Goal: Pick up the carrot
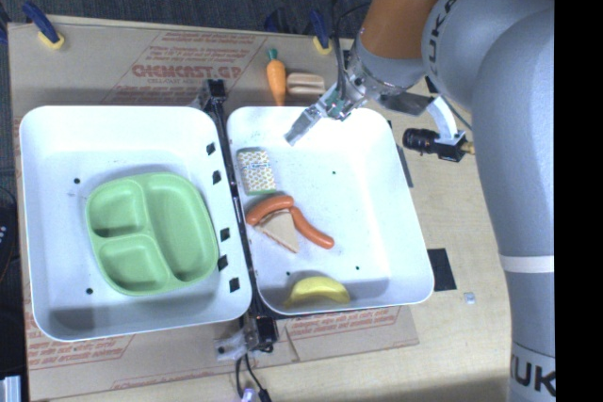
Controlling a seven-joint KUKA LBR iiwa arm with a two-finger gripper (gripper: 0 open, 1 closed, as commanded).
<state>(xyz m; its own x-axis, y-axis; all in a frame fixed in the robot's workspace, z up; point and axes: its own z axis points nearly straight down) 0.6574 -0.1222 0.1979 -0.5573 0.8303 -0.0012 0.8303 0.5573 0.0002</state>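
The carrot (274, 78), orange with a green top, lies on the cardboard just behind the right bin's (377, 141) far rim, outside both bins. My gripper (303, 124) hangs over the far left corner of the right bin, a short way to the right of the carrot and nearer the camera. It is apart from the carrot and nothing shows in its grasp. The arm's orange band (405, 5) sits above it at the upper right.
A tan bun-like piece (305, 85) lies right beside the carrot. The right bin holds a patterned block (255, 169), two sausages (270, 207), a pale wedge (282, 236) and a banana (318, 290). A green divided plate (149, 231) sits in the left bin (47, 146).
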